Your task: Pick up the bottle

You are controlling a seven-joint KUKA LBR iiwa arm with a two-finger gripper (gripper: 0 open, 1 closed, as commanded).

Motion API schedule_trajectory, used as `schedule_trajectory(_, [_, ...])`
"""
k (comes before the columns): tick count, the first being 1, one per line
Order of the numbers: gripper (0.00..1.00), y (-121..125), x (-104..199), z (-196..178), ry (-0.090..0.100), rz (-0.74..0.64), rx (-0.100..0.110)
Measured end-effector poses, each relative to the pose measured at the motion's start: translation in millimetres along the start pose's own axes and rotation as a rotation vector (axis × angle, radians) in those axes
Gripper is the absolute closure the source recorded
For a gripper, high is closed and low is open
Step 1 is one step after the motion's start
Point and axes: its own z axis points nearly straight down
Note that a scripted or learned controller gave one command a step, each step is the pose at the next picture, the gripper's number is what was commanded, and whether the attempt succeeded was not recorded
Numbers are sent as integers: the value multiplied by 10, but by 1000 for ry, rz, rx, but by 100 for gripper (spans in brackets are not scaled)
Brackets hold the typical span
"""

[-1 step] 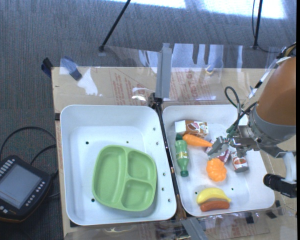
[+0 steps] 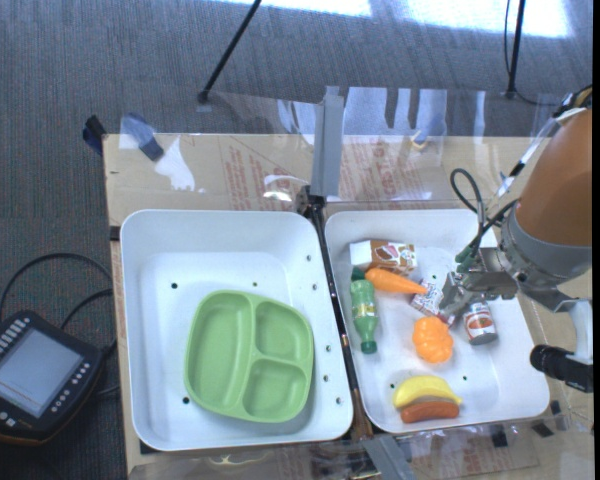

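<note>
A single fixed camera sits above the table (image 2: 230, 168) and looks down at a slant, from far enough back that both white bins fit whole in the lower half of the frame. The left bin (image 2: 160, 238) and right bin (image 2: 500, 388) lie side by side. Carpeted floor (image 2: 60, 68) fills the upper part, and the arm (image 2: 560, 188) enters at the right edge.

Small green plastic bottle (image 2: 364, 314): glossy, smooth.
Light green sectioned plastic tray (image 2: 249, 369): matt, smooth.
Two shallow white plastic bins (image 2: 145, 258): smooth, faint sheen.
Table (image 2: 230, 163): brown, printed cardboard, matt.
Round orange plastic fruit (image 2: 432, 339): slightly shiny.
Floor (image 2: 40, 88): grey ribbed carpet, rough.
</note>
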Motion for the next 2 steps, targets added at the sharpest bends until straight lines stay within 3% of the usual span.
schedule_trajectory(1, [100,-216,523,-1571,-4,51,-8])
schedule_trajectory(2, [100,-201,534,-1655,-6,46,-4])
